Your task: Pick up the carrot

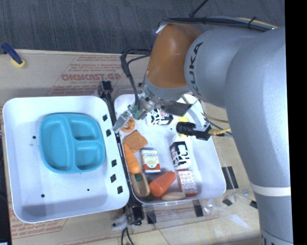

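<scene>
Brown cardboard printed with red lettering (91, 76) covered the bench under two shallow white plastic bins set side by side. In the left bin (25, 199), a light-blue plastic divided tray (71, 142) lay toward the upper middle, with bare white floor around it. The right bin (210, 162) sat at the centre of the frame and held a crowd of small items.

From the right side and upper right of the frame, the grey arm with an orange band (233, 91) reached over the right bin. Its two-finger gripper (134, 113) hung at that bin's upper left corner, just above a small round orange piece (127, 125). Whether the claw was open or closed could not be told from this view.

Along the left wall of the right bin lay the long orange carrot (131, 159), pointing roughly up and down the frame, below the gripper and apart from it. Just above it sat a lumpy tan-orange piece (136, 140). Beside the carrot on its right stood a small white and orange carton (151, 161). A black and white carton (180, 154) lay further right, with a red and white box (186, 180) below it. Near the lower edge rested a red-orange tapered vegetable (162, 183).
</scene>
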Motion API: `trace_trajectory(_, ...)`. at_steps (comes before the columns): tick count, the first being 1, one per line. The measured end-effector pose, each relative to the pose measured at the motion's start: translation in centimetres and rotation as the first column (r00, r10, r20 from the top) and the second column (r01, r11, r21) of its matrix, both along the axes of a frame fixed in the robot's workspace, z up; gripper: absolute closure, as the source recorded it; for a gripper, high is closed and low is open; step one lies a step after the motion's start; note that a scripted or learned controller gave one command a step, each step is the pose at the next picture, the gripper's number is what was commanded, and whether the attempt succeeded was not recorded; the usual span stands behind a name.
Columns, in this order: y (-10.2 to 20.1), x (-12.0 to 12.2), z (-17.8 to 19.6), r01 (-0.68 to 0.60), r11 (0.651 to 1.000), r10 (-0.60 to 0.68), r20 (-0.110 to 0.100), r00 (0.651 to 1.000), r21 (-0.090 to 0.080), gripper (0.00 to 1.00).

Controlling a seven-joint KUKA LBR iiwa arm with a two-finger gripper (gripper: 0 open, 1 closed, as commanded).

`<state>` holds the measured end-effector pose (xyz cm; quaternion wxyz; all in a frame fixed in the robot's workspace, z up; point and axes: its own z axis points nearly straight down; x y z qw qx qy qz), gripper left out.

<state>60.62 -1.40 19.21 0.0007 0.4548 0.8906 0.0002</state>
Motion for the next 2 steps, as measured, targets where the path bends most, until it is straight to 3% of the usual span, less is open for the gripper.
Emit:
trace_trajectory(1,-3.1,5.3,4.9,0.016,1.0,-0.016,0.007,1.0,-0.001,0.0)
trace_trajectory(2,0.7,-2.7,-0.2,-0.21,0.978,0.21,-0.006,0.978,0.001,0.0)
